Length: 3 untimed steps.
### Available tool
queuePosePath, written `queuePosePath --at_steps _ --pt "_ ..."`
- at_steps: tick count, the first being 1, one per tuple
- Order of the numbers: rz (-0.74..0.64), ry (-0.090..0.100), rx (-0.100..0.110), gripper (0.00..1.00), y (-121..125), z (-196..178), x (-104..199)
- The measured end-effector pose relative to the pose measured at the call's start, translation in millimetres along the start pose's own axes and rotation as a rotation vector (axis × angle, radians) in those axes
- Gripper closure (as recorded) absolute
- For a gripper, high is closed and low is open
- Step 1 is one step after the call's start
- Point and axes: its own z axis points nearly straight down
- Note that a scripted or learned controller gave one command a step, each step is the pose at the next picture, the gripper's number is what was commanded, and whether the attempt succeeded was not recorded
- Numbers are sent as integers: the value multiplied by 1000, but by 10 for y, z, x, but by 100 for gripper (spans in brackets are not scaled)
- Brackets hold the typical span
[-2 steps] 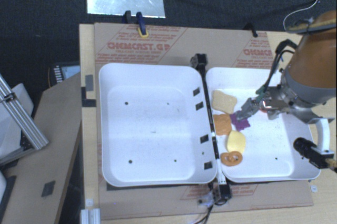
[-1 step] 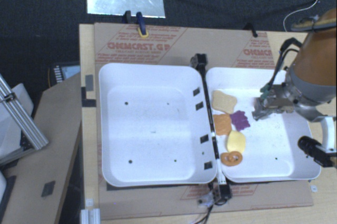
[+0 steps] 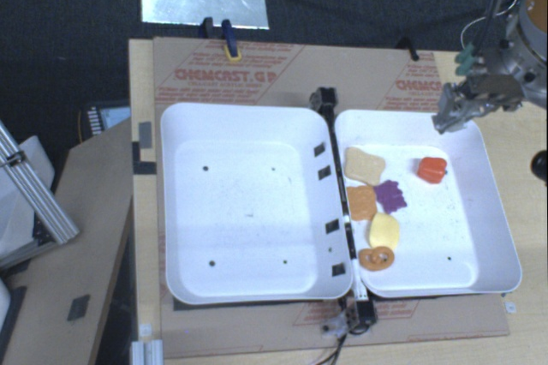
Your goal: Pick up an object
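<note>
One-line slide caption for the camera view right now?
Gripper poised over the right bin's far edge, with six small toys, including a red one and a purple one, lying inside.

Camera position: fixed above the counter [image 3: 282, 63], off its near edge, high enough to take in both bins at once.
Facing: downward at a slant, so the far edge of the counter lies toward the top and the near edge toward the bottom.
Distance: moderate; the left bin [image 3: 184, 128] and the right bin [image 3: 492, 183] together span most of the width, with dark floor beyond the far edge.
Framing: the seam between the bins runs a little right of centre, tilted slightly.
Arm side: the arm [image 3: 522, 29] enters from the right edge, near the top.
Margins: a low side table [image 3: 77, 209] shows at the left.
</note>
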Motion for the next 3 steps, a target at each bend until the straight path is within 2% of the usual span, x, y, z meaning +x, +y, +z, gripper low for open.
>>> queuePosePath --at_steps 1,2,3 --pt "-3 1 16 100 -7 255 784" --pt "-1 1 17 100 -7 433 1444" --pt "1 1 13 100 6 310 1406"
